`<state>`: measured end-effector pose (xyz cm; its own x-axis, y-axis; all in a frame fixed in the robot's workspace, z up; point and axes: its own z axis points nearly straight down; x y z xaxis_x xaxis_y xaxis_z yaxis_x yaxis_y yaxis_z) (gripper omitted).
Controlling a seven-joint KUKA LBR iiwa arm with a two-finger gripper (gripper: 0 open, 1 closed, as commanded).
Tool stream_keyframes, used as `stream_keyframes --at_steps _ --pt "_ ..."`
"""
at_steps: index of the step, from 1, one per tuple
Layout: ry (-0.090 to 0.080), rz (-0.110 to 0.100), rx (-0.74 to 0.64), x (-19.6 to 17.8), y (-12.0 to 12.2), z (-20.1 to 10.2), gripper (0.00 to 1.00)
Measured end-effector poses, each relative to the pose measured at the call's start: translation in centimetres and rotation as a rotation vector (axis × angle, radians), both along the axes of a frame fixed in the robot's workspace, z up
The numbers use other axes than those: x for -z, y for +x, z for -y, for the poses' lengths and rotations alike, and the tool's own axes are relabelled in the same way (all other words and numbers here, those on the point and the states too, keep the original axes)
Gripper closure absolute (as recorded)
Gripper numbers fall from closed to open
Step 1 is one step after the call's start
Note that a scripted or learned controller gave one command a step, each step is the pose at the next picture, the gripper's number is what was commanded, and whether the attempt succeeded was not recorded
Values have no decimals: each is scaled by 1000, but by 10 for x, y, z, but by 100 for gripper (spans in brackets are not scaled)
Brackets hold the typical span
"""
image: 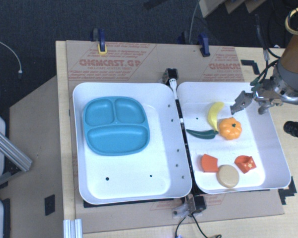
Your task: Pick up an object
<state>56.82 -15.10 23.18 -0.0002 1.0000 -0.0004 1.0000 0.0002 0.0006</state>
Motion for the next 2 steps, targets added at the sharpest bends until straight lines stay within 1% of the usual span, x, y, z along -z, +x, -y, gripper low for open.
stream_keyframes --at_steps 1,2 --pt "3 -7 -1 53 1 -11 0" --pt "3 -8 1 103 -8 -16 0"
